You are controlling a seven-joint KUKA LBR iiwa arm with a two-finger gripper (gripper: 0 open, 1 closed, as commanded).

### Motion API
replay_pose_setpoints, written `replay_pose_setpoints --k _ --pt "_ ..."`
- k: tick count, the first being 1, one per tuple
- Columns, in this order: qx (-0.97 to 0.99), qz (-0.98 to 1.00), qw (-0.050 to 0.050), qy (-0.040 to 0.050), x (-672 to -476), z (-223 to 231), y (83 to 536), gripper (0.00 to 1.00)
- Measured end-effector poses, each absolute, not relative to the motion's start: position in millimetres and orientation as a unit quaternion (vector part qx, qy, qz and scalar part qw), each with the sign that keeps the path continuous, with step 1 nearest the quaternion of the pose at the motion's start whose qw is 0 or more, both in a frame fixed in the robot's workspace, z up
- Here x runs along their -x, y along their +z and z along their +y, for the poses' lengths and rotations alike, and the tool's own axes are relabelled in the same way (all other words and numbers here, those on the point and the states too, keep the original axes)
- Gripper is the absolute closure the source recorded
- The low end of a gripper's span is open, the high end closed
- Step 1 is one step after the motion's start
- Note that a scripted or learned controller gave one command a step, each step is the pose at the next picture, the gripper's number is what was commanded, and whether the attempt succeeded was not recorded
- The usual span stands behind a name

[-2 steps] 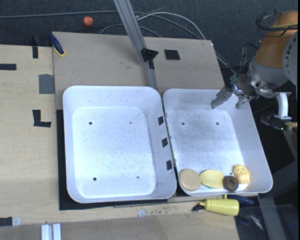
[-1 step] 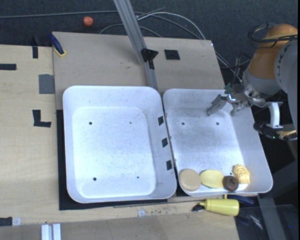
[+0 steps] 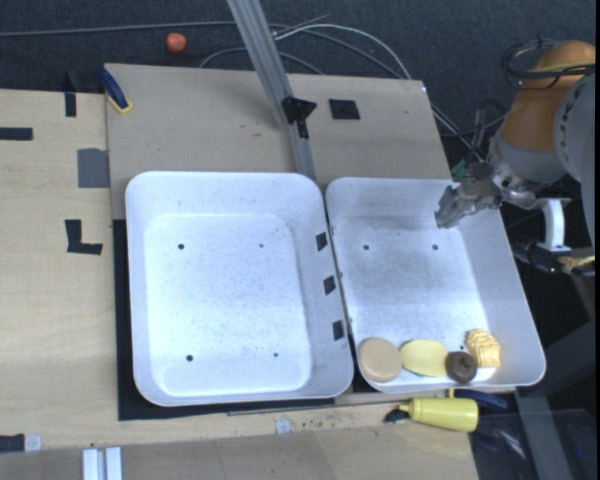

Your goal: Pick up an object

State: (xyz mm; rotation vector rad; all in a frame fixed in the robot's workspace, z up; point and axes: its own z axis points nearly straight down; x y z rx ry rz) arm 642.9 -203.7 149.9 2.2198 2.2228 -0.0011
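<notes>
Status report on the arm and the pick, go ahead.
Gripper over right bin's far right edge, nothing between fingers. Objects clustered at near edge: tan disc, yellow piece, dark ring. Path unobstructed.

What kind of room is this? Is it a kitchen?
Probably not a kitchen. It looks like a robot lab: a robot arm reaches over two white bins, loose cables trail behind, and black tape marks dot the wooden bench.
</notes>
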Motion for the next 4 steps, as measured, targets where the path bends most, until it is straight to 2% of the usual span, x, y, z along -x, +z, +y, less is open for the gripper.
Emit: replay_pose_setpoints --k 3,4 --pt "-0.707 0.707 0.001 0.0007 -641.7 -202 268 1.00" --pt "-0.706 0.708 -0.001 0.0001 -618.3 -148 258 1.00"
